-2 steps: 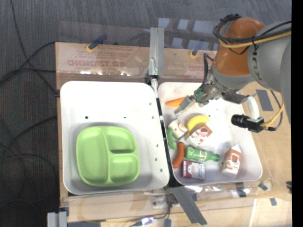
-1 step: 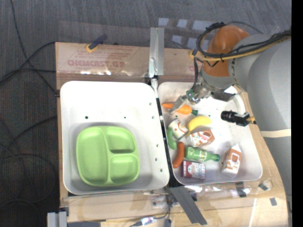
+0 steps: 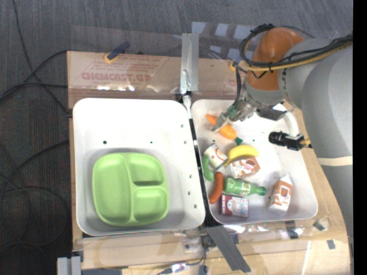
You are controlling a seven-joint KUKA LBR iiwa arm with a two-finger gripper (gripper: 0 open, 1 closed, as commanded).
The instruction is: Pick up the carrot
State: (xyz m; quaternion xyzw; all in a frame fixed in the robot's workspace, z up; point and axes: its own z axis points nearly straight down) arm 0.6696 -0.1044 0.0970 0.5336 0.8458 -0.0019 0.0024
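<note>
Though slanted down-left — arm (image 3: 269, 62) over carrot (image 3: 227, 132)

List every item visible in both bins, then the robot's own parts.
Left bin: one, white, left half of the bench.
Divided plate: one, light green, in the left bin.
Right bin: one, white, beside the left bin.
Carrot: one, orange, upper part of the right bin, just below the gripper.
Banana: one, yellow, middle of the right bin.
Bottle: one, green, below the banana.
Sausage: one, reddish orange, left of the bottle.
Can: one, dark red, at the near edge.
Carton: one, orange and white, near right corner.
Gripper: one, grey, over the carrot.
Arm: one, grey with an orange band.
</note>
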